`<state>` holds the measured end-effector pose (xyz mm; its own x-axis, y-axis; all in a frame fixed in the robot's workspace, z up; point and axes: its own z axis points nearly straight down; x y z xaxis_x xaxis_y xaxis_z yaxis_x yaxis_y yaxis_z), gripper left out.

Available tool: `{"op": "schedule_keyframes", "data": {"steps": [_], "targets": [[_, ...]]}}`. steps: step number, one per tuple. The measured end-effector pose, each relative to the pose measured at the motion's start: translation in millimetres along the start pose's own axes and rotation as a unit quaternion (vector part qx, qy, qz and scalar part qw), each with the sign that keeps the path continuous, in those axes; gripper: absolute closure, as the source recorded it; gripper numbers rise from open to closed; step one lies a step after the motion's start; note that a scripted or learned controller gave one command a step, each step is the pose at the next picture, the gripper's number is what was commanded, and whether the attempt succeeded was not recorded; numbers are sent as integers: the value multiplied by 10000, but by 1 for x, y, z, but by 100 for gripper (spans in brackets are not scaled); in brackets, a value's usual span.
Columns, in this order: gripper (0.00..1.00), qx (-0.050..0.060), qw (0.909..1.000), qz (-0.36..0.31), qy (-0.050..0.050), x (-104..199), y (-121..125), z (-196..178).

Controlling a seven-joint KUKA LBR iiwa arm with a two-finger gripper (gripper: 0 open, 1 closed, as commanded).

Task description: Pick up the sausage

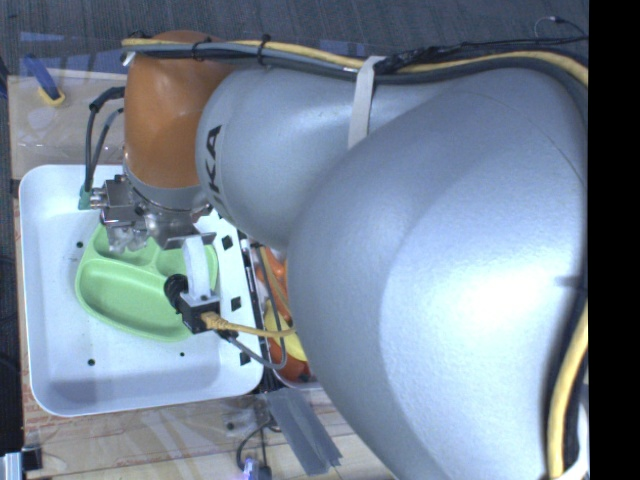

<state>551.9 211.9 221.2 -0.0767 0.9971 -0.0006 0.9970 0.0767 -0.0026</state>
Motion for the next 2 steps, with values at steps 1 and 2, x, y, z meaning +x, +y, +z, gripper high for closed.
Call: {"op": "schedule_keyframes", "data": {"steps": [1, 2], "targets": [[100, 12, 9999, -137, -3, -8, -66, 7], [100, -2, 10000, 79, -3, 6, -76, -17]]}}
